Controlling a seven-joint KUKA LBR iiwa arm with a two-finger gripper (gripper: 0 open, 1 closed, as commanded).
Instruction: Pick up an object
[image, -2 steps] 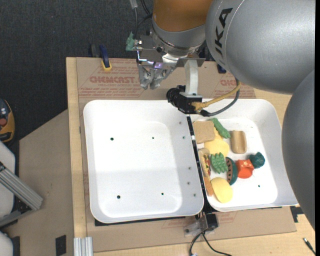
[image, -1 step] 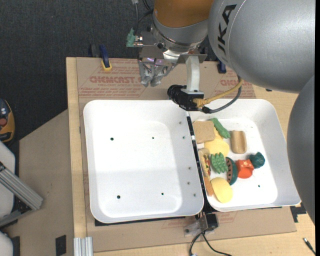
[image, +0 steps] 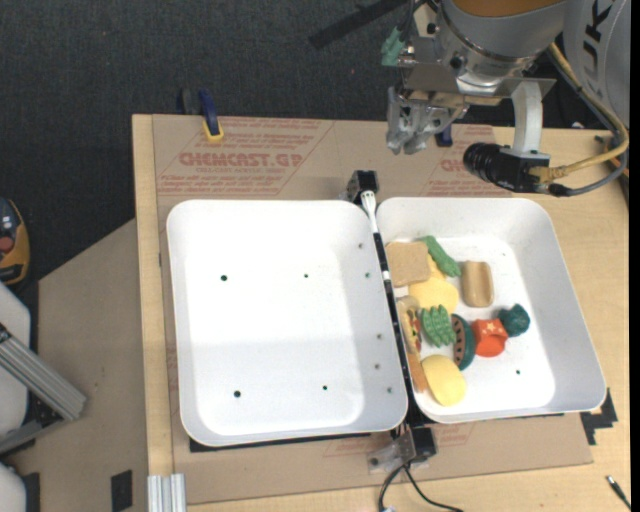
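Yellow lemon-like toy (image: 444, 381) lies at the near end of a toy-food cluster against the right bin's (image: 560, 300) left wall. Well behind that bin hangs the hand (image: 418, 132), fingers slightly apart, gripping nothing. Picking seems unstarted: descent, grasp and lift remain.

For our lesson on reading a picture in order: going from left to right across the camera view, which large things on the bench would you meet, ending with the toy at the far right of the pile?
Blue clamp → left white bin → right white bin → dark green toy.
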